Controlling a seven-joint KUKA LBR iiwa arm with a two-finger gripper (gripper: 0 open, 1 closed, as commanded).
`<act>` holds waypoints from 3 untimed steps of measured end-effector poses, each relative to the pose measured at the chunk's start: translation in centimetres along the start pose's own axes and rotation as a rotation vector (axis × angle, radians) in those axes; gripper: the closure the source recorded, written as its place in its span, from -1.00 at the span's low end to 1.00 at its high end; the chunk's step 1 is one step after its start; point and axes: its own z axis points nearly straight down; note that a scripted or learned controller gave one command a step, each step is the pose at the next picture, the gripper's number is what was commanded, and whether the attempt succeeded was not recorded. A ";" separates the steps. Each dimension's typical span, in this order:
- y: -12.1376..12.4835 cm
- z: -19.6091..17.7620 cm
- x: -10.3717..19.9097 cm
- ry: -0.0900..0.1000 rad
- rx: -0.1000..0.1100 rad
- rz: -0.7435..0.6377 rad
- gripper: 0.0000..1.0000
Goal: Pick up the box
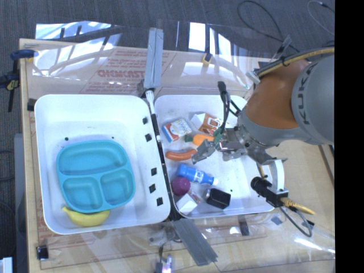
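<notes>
A small red, white and blue box (176,129) lies in the right bin (250,201), near its upper left. A second small box (209,122), orange and white, lies just right of it. A black box (218,198) rests near the bin's front wall. My gripper (206,149) hangs low over the middle of the right bin, right of a red sausage (181,152) and just below an orange item (202,139). It sits below and to the right of the red, white and blue box, apart from it. Nothing shows in its grasp.
A blue bottle (195,175), a purple ball (182,185) and a white piece (187,205) lie in the right bin's lower left. The left bin (45,118) holds a blue divided tray (95,175) and a banana (86,217). Cables hang off the arm at the right.
</notes>
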 end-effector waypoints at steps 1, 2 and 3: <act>7.9 12.4 0.1 -0.001 -0.001 0.257 -1.00; 7.8 11.6 0.1 0.000 0.003 0.255 1.00; 7.8 11.6 0.1 -0.001 0.003 0.254 -1.00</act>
